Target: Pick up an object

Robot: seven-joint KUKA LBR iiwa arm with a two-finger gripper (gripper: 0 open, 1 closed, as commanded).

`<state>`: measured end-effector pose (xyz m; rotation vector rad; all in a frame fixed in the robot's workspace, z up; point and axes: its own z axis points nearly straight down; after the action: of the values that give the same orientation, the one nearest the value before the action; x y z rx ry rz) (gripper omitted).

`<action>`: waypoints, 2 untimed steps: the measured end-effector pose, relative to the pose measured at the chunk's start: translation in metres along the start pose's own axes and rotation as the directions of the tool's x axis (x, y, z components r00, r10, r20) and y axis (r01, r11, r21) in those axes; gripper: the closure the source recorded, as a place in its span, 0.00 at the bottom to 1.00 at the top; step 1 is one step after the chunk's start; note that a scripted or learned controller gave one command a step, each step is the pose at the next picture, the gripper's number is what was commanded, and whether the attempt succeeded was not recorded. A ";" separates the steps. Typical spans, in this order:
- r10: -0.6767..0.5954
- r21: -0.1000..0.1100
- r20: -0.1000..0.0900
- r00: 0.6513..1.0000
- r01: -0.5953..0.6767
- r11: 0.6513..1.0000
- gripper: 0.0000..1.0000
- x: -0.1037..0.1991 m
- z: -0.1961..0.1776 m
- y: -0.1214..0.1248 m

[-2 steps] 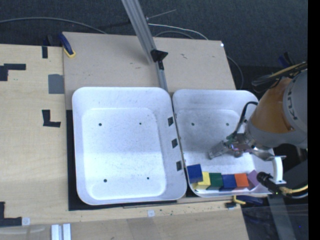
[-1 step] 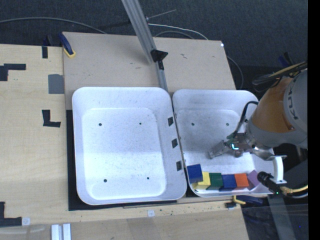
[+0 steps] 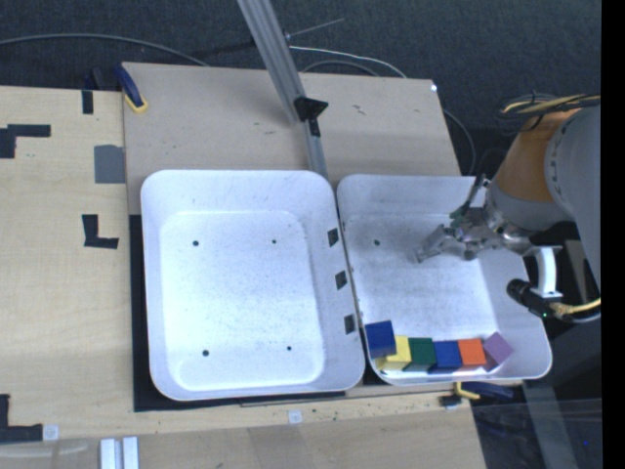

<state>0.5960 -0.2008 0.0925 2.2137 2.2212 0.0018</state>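
- The claw point(image 3: 430, 250) hung over the middle of the right bin point(image 3: 391, 198), pointing toward the left, with nothing seen between its tips.
- Whether the claw was apart or together could not be told; it looked small and blurred against the white floor of the bin.
- The things to pick lay in a row along the near wall of the right bin: a blue block point(image 3: 379, 337) sitting on a yellow block point(image 3: 395, 360), then a green block point(image 3: 421, 352), a second blue block point(image 3: 447, 355), an orange block point(image 3: 472, 353) and a purple block point(image 3: 497, 347) at the right end.
- The blocks touched or nearly touched one another, and all were well apart from the claw.
- The left bin point(image 3: 239, 189) sat just beside the right one on the tabletop point(image 3: 215, 115).
- As a judgement, the pick was not yet done: no block was lifted or gripped, and the row looked undisturbed.
- What remained, by this reading, was the whole of it: bring the claw toward the near wall, settle over one block, close on it and raise it.
- The tight row and the nearby wall could have made a clean grip hard; the purple block at the end seemed the most open.
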 end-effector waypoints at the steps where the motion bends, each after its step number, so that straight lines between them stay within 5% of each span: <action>1: 0.003 0.015 -0.008 1.000 -0.003 1.000 0.00 0.062 0.001 -0.098; 2: 0.003 0.006 -0.002 1.000 -0.003 1.000 0.00 0.024 -0.085 -0.081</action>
<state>0.5147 -0.1768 0.1768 2.2212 2.2225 -0.0027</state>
